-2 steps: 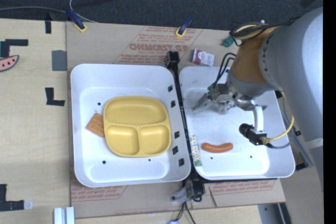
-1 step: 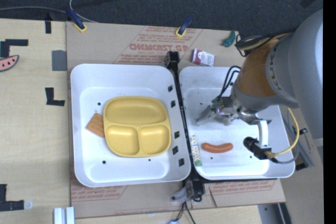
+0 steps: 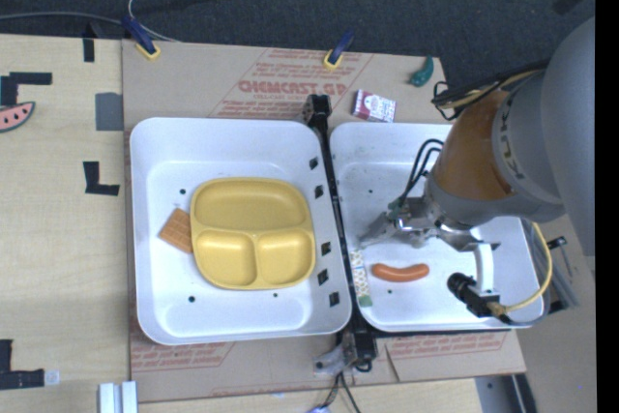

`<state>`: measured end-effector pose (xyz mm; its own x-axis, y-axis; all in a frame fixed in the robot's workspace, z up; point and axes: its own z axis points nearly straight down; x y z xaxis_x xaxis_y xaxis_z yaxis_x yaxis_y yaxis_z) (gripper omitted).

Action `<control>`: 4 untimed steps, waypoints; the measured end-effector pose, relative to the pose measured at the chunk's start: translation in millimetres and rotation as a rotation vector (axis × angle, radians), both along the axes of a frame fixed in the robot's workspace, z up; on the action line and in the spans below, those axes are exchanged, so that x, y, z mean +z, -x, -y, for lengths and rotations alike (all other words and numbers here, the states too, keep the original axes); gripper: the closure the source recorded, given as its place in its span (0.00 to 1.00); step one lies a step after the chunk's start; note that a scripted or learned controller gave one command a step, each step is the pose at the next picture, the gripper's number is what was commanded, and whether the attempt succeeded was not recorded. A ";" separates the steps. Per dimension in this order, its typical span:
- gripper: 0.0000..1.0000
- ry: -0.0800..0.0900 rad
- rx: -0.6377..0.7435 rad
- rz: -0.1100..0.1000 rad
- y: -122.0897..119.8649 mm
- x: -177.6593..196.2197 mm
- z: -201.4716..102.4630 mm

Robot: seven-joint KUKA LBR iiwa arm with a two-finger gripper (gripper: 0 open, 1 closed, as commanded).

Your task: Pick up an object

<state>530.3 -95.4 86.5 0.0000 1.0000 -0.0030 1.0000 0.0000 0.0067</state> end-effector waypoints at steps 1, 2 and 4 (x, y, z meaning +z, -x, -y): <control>0.00 -0.002 0.001 -0.004 -46.1 -0.5 2.7; 0.00 -0.002 0.002 -0.003 -87.4 -0.6 8.0; 0.00 -0.001 0.001 -0.001 -9.9 -0.1 -0.4</control>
<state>540.2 -95.0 86.4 -0.0007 1.0000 -0.0024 1.0000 0.0008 0.0062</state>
